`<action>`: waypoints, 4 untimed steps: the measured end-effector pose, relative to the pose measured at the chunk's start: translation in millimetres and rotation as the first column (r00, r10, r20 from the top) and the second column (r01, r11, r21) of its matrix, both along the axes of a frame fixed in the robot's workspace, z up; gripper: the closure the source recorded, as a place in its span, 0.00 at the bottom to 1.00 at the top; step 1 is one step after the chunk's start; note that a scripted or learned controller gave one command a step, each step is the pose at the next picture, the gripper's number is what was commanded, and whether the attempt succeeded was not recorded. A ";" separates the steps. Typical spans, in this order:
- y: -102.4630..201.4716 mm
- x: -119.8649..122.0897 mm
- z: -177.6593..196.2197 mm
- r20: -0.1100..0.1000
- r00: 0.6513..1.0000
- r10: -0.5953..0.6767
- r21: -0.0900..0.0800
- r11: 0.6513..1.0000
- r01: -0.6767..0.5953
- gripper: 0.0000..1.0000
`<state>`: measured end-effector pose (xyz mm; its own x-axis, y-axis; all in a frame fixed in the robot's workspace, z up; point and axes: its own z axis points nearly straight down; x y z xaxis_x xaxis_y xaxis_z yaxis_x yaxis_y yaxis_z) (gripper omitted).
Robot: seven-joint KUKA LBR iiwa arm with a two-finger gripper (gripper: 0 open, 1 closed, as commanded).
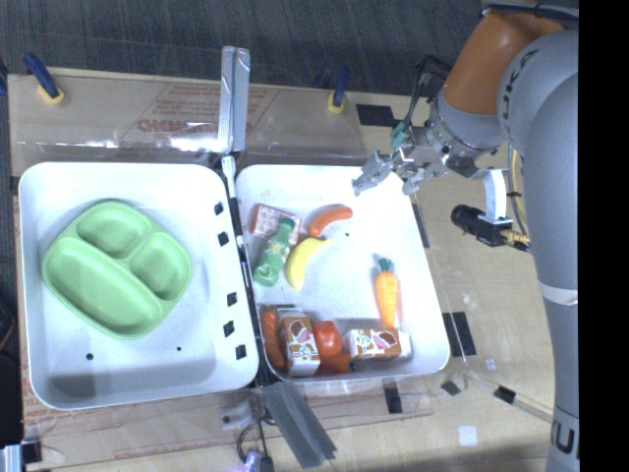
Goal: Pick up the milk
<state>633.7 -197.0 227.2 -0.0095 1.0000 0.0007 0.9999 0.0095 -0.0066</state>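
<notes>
Milk cartons in right bin, gripper up at far rim

Near edge of right bin (pixel 432 293): two small cartons with red-and-white print. One carton (pixel 299 344) stands near the bin's near-left corner, with a sausage-like red piece (pixel 270 334) on its left and a tomato (pixel 327 341) touching its right. Second carton (pixel 375 342) lies just right of the tomato. Can't tell from print which one is the milk.

Mid bin: carrot (pixel 387 293) lying lengthwise near the right wall, green top pointing away. Banana (pixel 304 260) toward centre, green bottle (pixel 272 260) just left of it, touching or nearly.

Farther: third small box (pixel 265 220) next to the divider, red sausage (pixel 329 218) right of it.

Left bin (pixel 39 362) holds a green sectioned plate (pixel 116 265).

Far side: gripper (pixel 378 173) sits over the right bin's far-right corner, well apart from both cartons. Nothing between the jaws; can't tell whether they're spread or closed, too small and blurred. Arm (pixel 545 126) comes in from the right, orange band above the wrist. Blue clamps (pixel 44 79) on the bench's far edge.
</notes>
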 end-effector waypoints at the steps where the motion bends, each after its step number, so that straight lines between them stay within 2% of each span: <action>1: -10.9 -5.6 -108.3 0.000 1.000 -0.002 0.000 1.000 0.002 0.00; 2: -9.1 -4.1 -100.6 -0.003 1.000 0.005 0.001 1.000 -0.005 1.00; 3: 118.6 -66.1 -38.4 0.000 0.996 0.094 0.000 0.996 -0.094 1.00; 4: 191.0 -120.1 -39.2 -0.001 0.999 -0.042 -0.002 0.999 0.042 1.00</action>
